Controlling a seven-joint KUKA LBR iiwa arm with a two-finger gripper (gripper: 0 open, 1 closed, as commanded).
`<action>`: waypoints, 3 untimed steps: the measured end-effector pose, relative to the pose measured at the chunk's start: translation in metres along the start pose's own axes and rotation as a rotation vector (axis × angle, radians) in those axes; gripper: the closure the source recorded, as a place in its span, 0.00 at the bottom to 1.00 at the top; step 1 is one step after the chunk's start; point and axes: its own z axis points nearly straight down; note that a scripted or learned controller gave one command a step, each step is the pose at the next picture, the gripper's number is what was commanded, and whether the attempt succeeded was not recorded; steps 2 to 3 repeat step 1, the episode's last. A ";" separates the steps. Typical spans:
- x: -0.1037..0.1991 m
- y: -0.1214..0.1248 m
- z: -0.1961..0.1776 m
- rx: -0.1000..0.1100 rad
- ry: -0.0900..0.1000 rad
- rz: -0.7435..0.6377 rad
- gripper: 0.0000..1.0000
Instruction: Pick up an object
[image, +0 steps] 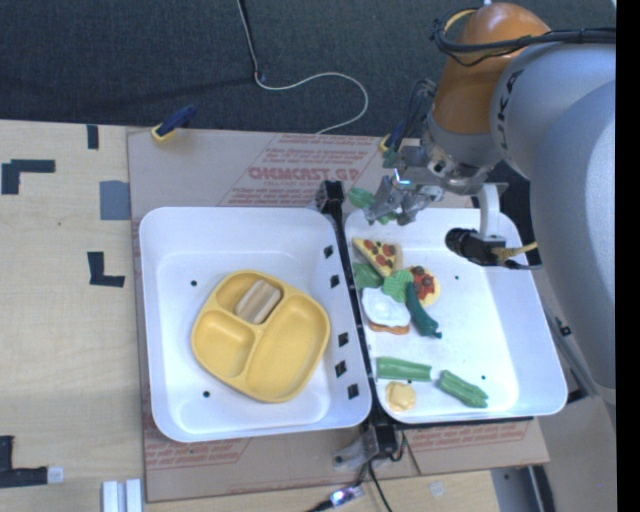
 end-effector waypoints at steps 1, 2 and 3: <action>0.012 -0.006 0.003 0.002 0.000 0.000 1.00; 0.012 -0.006 0.003 0.002 0.000 0.000 1.00; 0.012 -0.006 0.003 0.002 0.000 0.000 1.00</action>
